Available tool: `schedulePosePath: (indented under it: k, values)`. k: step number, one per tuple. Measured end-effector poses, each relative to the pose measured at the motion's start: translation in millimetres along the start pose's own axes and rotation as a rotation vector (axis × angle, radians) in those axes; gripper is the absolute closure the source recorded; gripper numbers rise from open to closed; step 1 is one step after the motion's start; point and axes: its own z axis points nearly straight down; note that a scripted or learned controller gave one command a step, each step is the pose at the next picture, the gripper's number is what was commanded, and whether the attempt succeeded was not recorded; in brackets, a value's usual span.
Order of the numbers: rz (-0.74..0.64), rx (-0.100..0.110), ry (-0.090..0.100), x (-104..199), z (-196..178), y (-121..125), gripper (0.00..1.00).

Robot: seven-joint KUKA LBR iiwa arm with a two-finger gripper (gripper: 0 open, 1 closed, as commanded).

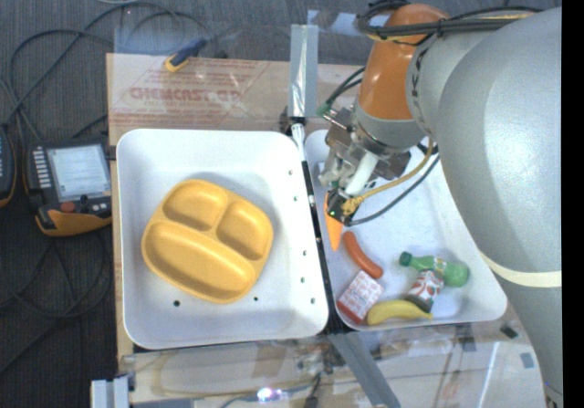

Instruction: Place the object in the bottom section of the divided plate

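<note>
While the grey arm (493, 123) reaches in from the right over the right bin (429, 214), its gripper (340, 183) hangs above that bin's upper left part, close to the wall shared with the left bin (137, 155); from this angle I cannot tell whether the gripper is open or closed, nor whether it has hold of anything. Just below the gripper an orange carrot (334, 234) lies on the floor of the right bin, against its left wall, whether touching the gripper or apart from it I cannot tell. Near the carrot, toward the bin's middle, lies a reddish sausage (364, 256), set at a slant. Below that, a red-and-white packet (359, 292) sits at the bin's lower left, with a yellow banana (399, 311) just beside it along the near wall. A green bottle (438, 267) lies on its side further right, and a small bottle with a red and white label (424, 289) rests between it and the banana. The yellow divided plate (208, 239) sits alone in the middle of the left bin, turned at an angle, with two smaller sections on its upper side and one long bottom section (193, 266) along its lower left. Both bins rest on a brown worktop (137, 78).
</note>
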Motion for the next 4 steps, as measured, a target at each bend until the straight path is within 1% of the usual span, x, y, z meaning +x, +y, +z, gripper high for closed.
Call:
schedulePosePath:
  k: [1, 2, 3, 4]
  values:
    - [0.05, -0.001, -0.001, 17.1, 0.6, -109.4, 1.0]
    - [0.032, -0.002, -0.002, 73.9, -7.3, -175.1, 1.0]
    - [-0.066, -0.003, -0.004, 128.9, 15.3, -215.0, 1.0]
    - [-0.066, -0.002, -0.003, 128.9, 15.3, -215.0, 0.0]
